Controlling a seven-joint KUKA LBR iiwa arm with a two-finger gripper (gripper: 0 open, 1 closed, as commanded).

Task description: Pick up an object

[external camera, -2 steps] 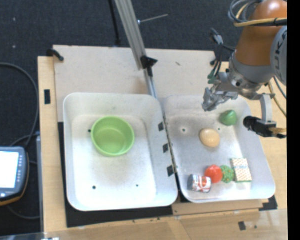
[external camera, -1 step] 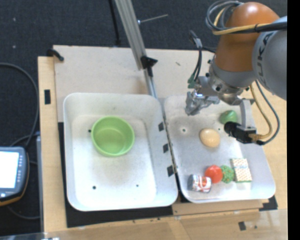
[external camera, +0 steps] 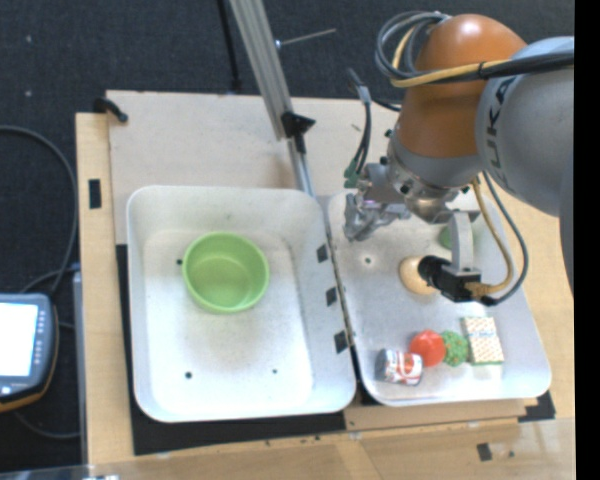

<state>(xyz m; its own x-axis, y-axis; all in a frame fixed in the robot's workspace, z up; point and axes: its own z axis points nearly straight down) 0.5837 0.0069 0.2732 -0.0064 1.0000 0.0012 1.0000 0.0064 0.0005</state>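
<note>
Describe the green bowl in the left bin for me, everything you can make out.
The green bowl is a round, light-green piece, plastic by its look, with a smooth rim and a plain inside that holds nothing I can see. It stands upright, mouth up, on the floor of the left bin, toward that bin's upper middle. It touches nothing but the bin floor and sits apart from the walls. The end effector is over the other bin, well away from it.

A wooden bench on a dark floor

We see the tan bench (external camera: 210,148) on dark carpet (external camera: 80,38). A black cable (external camera: 40,143) curls there, and a lit screen (external camera: 10,343) glows nearby.
</note>
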